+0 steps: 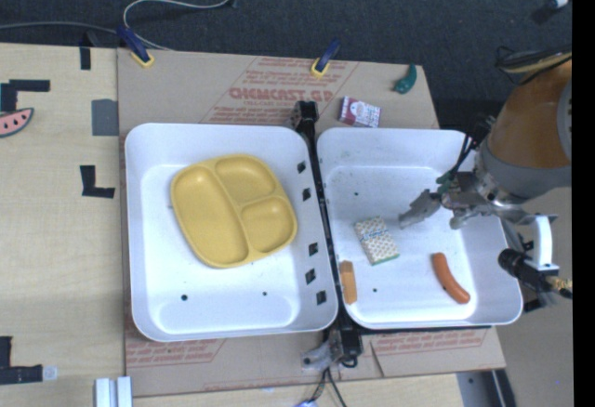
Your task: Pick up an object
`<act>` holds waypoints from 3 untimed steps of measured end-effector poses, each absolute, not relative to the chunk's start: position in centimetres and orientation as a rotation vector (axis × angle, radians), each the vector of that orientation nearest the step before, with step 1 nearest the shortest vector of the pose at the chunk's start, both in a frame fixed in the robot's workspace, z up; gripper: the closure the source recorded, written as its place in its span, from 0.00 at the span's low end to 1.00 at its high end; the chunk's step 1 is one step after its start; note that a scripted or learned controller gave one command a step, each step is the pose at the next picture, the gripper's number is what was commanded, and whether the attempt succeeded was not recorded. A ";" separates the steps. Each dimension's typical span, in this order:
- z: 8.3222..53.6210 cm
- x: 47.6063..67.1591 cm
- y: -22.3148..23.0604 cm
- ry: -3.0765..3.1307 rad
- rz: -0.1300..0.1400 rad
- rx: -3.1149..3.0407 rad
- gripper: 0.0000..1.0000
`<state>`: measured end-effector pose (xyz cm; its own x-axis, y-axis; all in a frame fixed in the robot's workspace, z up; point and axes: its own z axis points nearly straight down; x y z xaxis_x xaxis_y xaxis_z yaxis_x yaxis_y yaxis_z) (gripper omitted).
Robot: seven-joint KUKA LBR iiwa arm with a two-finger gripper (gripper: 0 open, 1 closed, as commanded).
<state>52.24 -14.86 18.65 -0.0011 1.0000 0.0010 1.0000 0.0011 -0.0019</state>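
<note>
Three items lie near your claw (420, 209): checkered pad (376, 240) just below-left, sausage (450, 278) below, orange stick (348, 281) further left; you cannot tell its state

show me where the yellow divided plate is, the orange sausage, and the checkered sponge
Yellow divided plate (234, 208), camera view, its central ridge.
Orange sausage (451, 278), camera view, mid-length.
Checkered sponge (376, 240), camera view, top face.

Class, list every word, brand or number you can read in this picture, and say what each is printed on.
"CHEMCAST GP": red print, upside down, on the brown cardboard sheet under the bins.
Smaller red lines below it: too blurred to read.
Small red-and-white packet: print too small to read.
</note>
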 end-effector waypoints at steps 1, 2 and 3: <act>8.7 60.3 -13.6 -2.229 -0.006 -2.223 0.00; 8.6 54.6 -10.5 -2.224 -0.002 -2.223 0.00; 8.6 60.5 -10.0 -2.227 -0.004 -2.223 0.00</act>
<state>60.53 -10.05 8.62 -0.0019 1.0000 -0.0016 1.0000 0.0019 0.0055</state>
